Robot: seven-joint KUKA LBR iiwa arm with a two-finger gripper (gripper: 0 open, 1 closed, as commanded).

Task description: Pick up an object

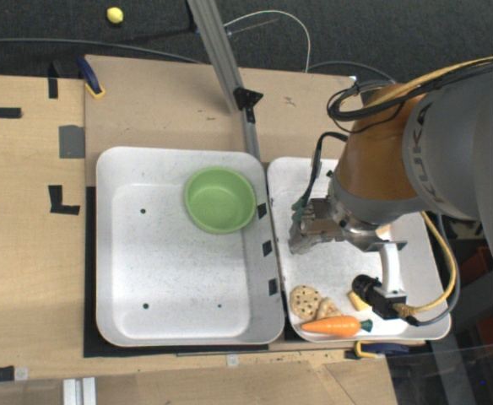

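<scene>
Orange carrot [335,327], speckled cookie [304,301] below pincer [300,236]; right bin [290,180] largely behind arm [398,159].

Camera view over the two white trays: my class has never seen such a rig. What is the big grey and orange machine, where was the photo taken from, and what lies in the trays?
The machine is a robot arm reaching in from the right. Its gripper, the part meant to pick things up, hangs over the right bin. One fixed camera looks down from above. The left bin holds a green bowl. Near the right bin's front edge lie a round cookie and an orange carrot. Whether anything is held is unclear.
</scene>
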